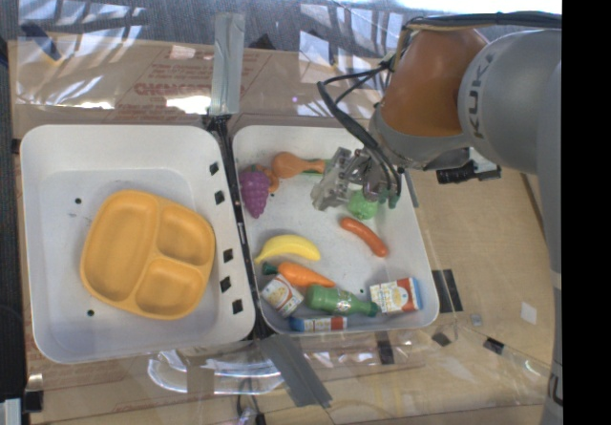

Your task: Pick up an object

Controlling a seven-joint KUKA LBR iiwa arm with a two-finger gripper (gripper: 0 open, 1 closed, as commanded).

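Grey arm [516, 89] with orange band looms closest, entering from right. Left bin [38, 223]: yellow divided tray [145, 253]. Right bin [417, 242]: purple grapes [254, 190], banana [288, 247], carrot [305, 275], can [278, 294], green bottle [340, 301], juice carton [395, 295], red sausage [365, 236]. Gripper [334, 192] low over bin's upper part, beside green object [363, 204]; cannot tell state of fingers.

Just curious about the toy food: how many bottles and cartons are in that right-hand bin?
3, all along the near edge: a green bottle, a small carton right of it, and a little can-like container left of it. More may hide under the pincer.
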